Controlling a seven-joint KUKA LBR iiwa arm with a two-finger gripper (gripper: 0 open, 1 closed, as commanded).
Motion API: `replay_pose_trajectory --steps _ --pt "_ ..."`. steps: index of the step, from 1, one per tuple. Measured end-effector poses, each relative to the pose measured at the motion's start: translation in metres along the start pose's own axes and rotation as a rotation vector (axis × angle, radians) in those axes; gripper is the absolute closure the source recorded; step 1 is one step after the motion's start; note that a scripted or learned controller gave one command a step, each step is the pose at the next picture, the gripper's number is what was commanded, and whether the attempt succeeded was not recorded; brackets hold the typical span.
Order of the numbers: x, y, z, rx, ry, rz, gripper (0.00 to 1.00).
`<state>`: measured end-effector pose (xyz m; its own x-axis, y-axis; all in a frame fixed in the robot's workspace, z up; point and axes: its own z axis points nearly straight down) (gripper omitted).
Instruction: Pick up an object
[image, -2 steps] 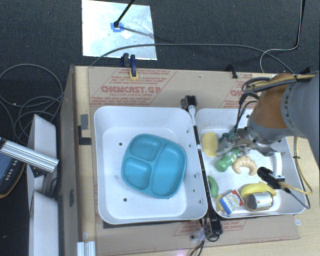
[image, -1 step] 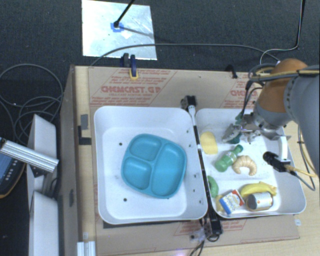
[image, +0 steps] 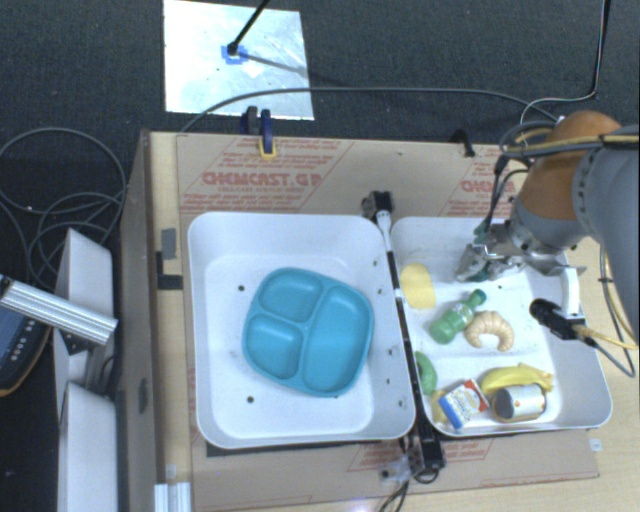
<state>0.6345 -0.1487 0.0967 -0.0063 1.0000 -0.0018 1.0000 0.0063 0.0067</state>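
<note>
My gripper (image: 478, 262) hangs over the upper part of the right bin (image: 585, 375), above and a little right of the objects. Below it lie a yellow lemon-like piece (image: 417, 285), a green bottle (image: 456, 317) and a tan croissant (image: 490, 329). Further toward the front are a yellow banana (image: 516, 378), a dark can with a silver end (image: 520, 402), a small red and white carton (image: 462, 403) and a green item (image: 425, 372) by the divider. I see nothing between the fingers.
The left bin (image: 215, 300) holds a blue divided plate (image: 306, 330). A black clamp (image: 379, 207) sits at the top of the divider between the bins. Cables run along the right side near the arm (image: 580, 190). Cardboard surrounds both bins.
</note>
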Motion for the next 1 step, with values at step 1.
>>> replay_pose_trajectory --steps 1 --pt "0.0757 -0.0209 -0.0901 0.0 0.003 0.0 1.0"
